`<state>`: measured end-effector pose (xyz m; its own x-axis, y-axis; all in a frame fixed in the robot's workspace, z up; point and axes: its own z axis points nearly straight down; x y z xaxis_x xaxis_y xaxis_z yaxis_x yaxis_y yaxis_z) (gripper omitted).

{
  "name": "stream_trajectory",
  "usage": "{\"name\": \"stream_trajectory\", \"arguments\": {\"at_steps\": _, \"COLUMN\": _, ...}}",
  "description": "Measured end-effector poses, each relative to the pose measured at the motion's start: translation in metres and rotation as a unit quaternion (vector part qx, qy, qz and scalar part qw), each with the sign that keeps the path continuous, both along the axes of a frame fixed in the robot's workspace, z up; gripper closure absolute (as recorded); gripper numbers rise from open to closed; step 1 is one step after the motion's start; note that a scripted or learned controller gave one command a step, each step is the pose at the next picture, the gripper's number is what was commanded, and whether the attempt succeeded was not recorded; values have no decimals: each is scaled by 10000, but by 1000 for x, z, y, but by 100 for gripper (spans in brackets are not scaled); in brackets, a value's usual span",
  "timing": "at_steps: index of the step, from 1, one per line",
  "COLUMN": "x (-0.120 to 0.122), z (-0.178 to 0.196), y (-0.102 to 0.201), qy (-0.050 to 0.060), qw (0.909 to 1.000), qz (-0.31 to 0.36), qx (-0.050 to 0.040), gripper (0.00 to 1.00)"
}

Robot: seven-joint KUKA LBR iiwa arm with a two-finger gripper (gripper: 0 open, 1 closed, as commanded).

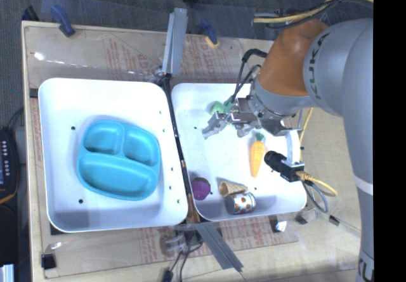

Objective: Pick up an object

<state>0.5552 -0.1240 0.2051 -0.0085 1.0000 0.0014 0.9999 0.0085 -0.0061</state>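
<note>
My gripper hangs over the upper middle of the right bin. It is open, its two grey fingers spread apart with bare white bin floor between them. A small green object lies just behind the left finger, partly hidden by the wrist. An orange carrot with a green top lies to the right of the gripper. Along the bin's front lie a purple round object, a tan cone and a small metal can.
The left bin holds a blue divided tray. A metal divider bar runs between the bins. A black connector with yellow cable hangs from the arm over the right bin's right side.
</note>
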Motion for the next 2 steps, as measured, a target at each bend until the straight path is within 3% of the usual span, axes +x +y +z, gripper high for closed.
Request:
{"name": "stream_trajectory", "arguments": {"at_steps": 1, "x": -18, "z": -115, "y": 4, "qy": -2, "qw": 10000, "qz": -14, "qx": -15, "gripper": 0}}
{"name": "stream_trajectory", "arguments": {"at_steps": 2, "x": -76, "z": -107, "y": 14, "qy": -125, "qw": 9998, "qz": -103, "qx": -123, "gripper": 0}}
